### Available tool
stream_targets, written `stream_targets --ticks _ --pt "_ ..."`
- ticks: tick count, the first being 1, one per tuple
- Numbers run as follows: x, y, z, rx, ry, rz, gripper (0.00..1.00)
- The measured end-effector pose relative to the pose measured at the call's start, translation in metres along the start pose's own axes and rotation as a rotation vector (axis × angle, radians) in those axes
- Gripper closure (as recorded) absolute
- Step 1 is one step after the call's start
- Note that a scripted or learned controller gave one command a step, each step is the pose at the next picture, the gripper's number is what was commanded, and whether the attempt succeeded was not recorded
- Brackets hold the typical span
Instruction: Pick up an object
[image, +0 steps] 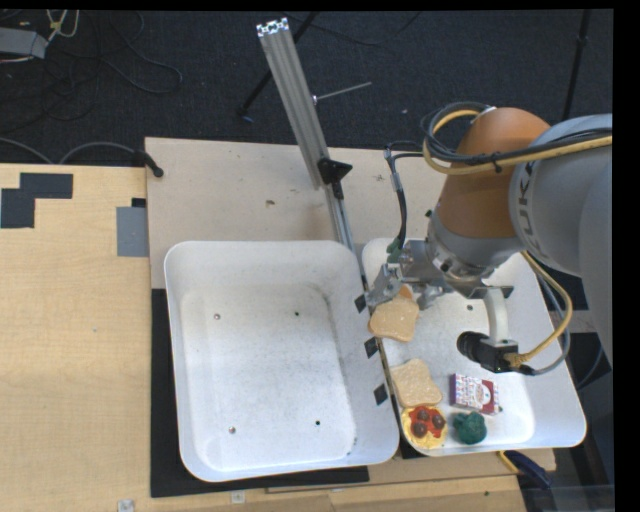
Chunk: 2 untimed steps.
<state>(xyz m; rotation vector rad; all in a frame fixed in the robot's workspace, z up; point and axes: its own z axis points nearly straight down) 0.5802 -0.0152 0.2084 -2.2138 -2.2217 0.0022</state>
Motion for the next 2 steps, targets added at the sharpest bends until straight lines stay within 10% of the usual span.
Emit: stream_targets --ticks 2 --pt "0.098 0.003 -0.009 -0.002 -0.001 0.0 1.0"
